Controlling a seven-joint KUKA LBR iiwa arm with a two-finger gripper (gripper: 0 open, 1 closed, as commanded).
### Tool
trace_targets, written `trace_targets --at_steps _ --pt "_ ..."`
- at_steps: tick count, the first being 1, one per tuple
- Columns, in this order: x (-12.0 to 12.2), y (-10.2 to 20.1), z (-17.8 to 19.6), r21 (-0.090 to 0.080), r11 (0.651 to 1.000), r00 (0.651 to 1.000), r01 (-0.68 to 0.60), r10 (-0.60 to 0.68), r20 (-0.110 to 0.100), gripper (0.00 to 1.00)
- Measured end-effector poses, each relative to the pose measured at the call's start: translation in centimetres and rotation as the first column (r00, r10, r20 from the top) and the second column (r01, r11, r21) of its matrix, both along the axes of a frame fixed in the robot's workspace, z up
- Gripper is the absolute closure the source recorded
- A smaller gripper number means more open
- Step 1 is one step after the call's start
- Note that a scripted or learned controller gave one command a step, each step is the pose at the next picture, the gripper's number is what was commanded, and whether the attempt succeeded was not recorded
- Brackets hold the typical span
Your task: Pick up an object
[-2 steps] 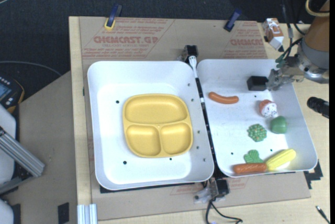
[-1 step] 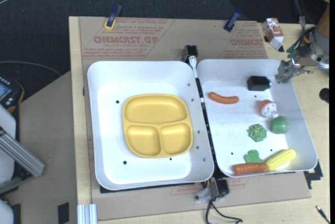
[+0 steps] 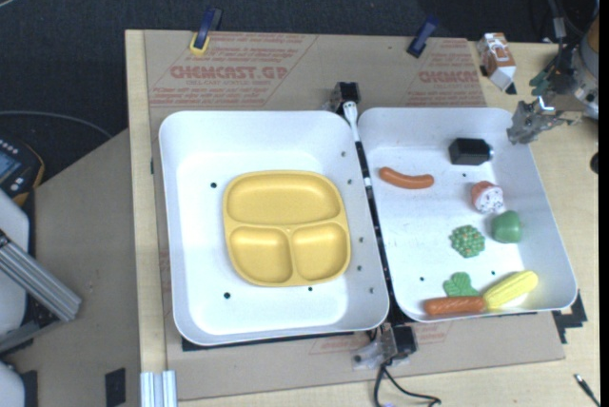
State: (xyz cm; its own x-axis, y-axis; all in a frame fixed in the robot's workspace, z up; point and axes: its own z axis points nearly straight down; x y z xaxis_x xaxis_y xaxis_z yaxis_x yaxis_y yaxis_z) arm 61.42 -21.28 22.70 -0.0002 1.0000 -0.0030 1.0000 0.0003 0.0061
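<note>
The right bin (image 3: 419,243) holds several small things: a black block (image 3: 469,149), an orange sausage (image 3: 406,178), a red and white piece (image 3: 487,197), a green pepper (image 3: 506,226), a green knobbly ball (image 3: 467,241), a green leafy piece (image 3: 460,284), an orange carrot-like piece (image 3: 454,306) and a yellow corn cob (image 3: 511,289). My gripper (image 3: 529,124) hangs over the bin's upper right rim, to the right of the black block and apart from it. I see nothing held in it.
The left bin (image 3: 190,205) bears a yellow divided plate (image 3: 285,226). A small carton (image 3: 497,58) stands on the bench behind the right bin. Clamps (image 3: 204,30) (image 3: 422,37) grip the cardboard's far edge. A black bracket (image 3: 347,95) sits between the bins.
</note>
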Motion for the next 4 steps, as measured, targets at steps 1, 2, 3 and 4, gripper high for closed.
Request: trace_targets --at_steps 1,2,3,4 --pt "-1.3 4.9 1.0 0.005 1.000 1.000 -0.004 0.004 -0.007 1.00" --pt "-2.9 10.4 1.7 0.006 1.000 1.000 -0.005 0.005 -0.008 1.00" --pt "-4.3 14.6 0.7 0.006 1.000 1.000 -0.004 0.004 -0.010 1.00" --pt "-6.0 18.8 -0.5 0.006 1.000 1.000 -0.004 0.004 -0.010 1.00"
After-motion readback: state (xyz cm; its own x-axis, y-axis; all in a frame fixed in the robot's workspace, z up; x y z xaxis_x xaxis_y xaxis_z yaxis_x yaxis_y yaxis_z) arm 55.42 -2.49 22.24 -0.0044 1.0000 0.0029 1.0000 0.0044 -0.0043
